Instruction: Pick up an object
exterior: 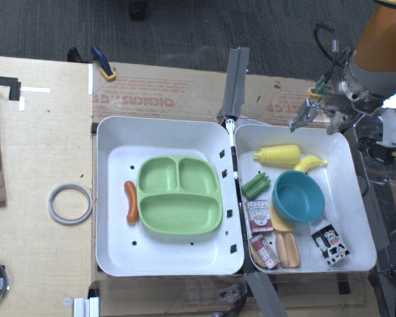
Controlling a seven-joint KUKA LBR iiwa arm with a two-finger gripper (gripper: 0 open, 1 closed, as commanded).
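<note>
Seen from above at a slant: two shallow white bins side by side on the bench [40, 146], left bin [106, 203] at centre of frame, right bin [355, 196] toward the right.

At upper right, grey arm with orange band [383, 38] reaching in; gripper [318, 120] poised over the far rim of the right bin, fingers spread apart, nothing between them.

In the left bin: green divided plate [179, 194] lying flat near the middle; orange sausage [131, 201] just beside the plate's left edge.

In the right bin: yellow squeeze bottle [278, 154] lying on its side in the upper part; yellow banana [309, 164] just right of it, touching the rim of the blue bowl [298, 195] sitting at the bin's centre. Green pods [255, 185] left of the bowl, near the bin's left wall. Small pink carton [258, 214] below those. Wooden-handled yellow utensil [284, 238] below the bowl, its head tucked under the bowl's edge. Reddish packet [264, 252] at lower left of the bin. Black-and-white milk carton [331, 245] at lower right, apart from the rest.

On the bench at left of frame: grey tape ring [70, 203], well apart from the bins. Blue-and-yellow clamp [103, 63] at upper left.
</note>
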